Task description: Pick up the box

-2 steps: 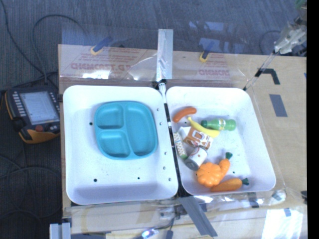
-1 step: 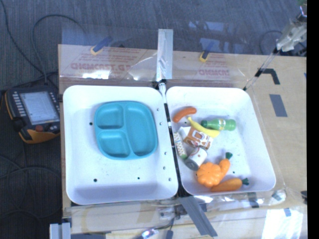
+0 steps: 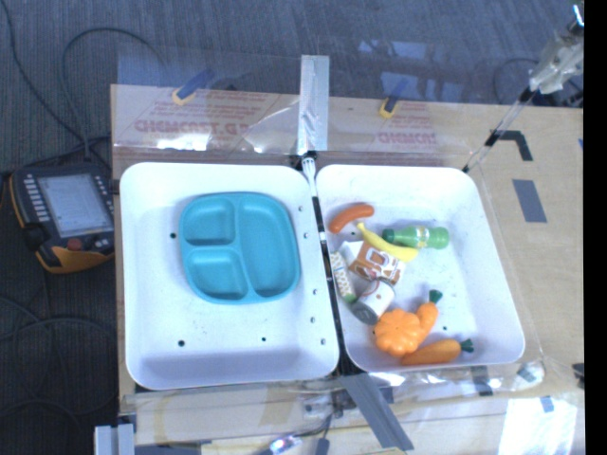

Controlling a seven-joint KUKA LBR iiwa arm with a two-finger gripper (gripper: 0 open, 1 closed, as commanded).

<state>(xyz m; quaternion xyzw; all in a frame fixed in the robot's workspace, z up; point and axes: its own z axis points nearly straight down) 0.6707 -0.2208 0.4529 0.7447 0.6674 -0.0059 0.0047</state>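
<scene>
- Your box (image 3: 377, 266) lies in the right bin (image 3: 493, 254), touching the banana (image 3: 386, 242); the can (image 3: 375, 301) sits just below
- The blue plate (image 3: 237, 246) fills the left bin (image 3: 152, 330)
- You cannot tell the gripper's state

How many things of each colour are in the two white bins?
Blue: 1, the plate
Orange: 4, the sausage, pumpkin and two carrots
Yellow: 1, the banana
Green: 1, the bottle
Brown and white: 1, the box
White: 1, the can
Total: 9
</scene>
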